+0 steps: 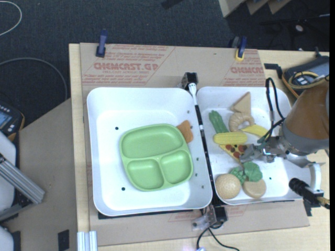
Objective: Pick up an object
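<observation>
Two white bins side by side on the bench. Left bin [99,140]: green plate [155,156] with three sections, sitting flat in the middle, and just beside its upper right corner, a small orange piece [185,131]. Right bin [280,190]: crowded with toy food. Up at the far end, a tan wedge [242,103], and touching it from below, a pale ring-shaped roll [241,121]. To their left, a green vegetable [218,122], lying at a slant. Below that, corn [230,138], lying crosswise, with a yellow piece [256,130] near its right end. Under the corn, a pizza slice [234,150]. Lower still, a green leaf [249,171], and at the near edge a round bun [228,186] touching a tan lump [255,189].

Reaching in from the right, the arm [309,124], low over the right bin. Down in the thick of it, the gripper [260,153], just right of the pizza slice, just above the leaf, below the yellow piece. Open or shut? Cannot tell from this angle, too much metal bunched together. Nothing visibly lifted; every item lying in the bin.

Looping over the right bin's far right corner, a black cable [269,95]. Clipped to the board's far edge, a blue clamp [101,44] on the left and a second clamp [240,48] on the right.
</observation>
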Robot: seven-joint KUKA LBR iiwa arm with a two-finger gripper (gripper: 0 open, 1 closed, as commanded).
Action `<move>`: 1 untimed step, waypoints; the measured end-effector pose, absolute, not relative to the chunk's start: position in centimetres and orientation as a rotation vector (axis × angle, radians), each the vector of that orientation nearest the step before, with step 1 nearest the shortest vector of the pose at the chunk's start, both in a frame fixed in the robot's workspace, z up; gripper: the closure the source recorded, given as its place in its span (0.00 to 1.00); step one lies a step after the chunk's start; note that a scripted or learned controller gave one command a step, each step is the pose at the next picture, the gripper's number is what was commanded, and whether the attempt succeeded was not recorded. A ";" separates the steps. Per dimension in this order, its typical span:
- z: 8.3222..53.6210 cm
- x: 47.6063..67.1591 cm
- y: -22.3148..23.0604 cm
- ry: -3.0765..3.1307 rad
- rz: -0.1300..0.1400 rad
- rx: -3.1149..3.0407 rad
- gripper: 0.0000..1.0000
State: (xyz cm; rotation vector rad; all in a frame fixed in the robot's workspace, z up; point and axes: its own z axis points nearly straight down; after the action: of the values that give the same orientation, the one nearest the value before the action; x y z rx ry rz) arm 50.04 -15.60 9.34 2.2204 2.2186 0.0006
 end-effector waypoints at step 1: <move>46.3 48.0 -9.7 2.217 0.015 2.207 0.00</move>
State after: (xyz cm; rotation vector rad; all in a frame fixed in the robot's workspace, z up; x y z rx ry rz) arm 48.00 -9.67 46.30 2.2069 2.2170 0.0150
